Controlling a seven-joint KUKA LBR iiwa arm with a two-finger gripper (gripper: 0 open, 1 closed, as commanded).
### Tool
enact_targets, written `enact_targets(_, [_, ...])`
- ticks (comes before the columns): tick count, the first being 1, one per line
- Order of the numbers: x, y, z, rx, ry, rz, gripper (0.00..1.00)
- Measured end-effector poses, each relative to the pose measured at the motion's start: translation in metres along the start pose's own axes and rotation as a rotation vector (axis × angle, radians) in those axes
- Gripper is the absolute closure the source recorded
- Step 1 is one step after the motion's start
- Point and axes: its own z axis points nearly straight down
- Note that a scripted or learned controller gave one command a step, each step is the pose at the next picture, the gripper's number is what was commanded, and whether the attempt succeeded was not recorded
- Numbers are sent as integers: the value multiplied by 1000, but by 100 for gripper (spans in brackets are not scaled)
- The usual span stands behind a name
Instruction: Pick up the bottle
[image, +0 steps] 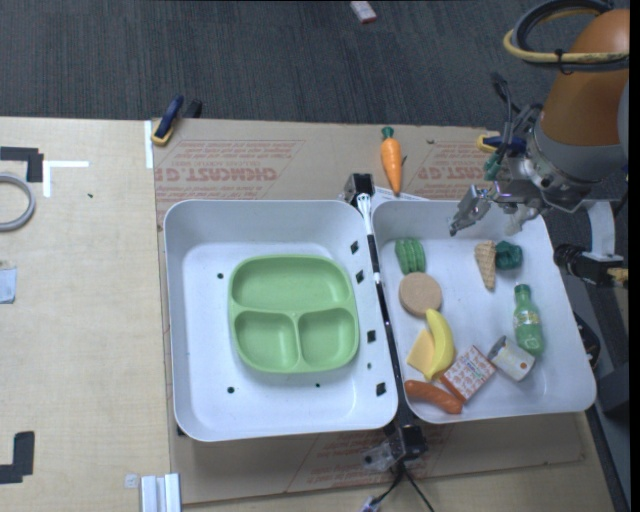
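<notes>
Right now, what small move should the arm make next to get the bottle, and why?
Probably shift the gripper toward the near right of the right bin. It hangs over that bin's far edge, while the green bottle lies nearer the camera, beside the ice cream cone.

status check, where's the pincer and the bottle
Pincer open, above right bin's far edge, holding nothing. Bottle lying in right bin, untouched. Corn cob and small green toy lie between them.
</notes>
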Motion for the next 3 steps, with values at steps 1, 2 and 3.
enact_targets(1, [0, 0, -10, -1, -1, -1, 100])
enact_targets(2, [-9, -83, -7, 0, 0, 61, 100])
enact_targets(3, [-56, -127, -48, 0, 0, -2, 100])
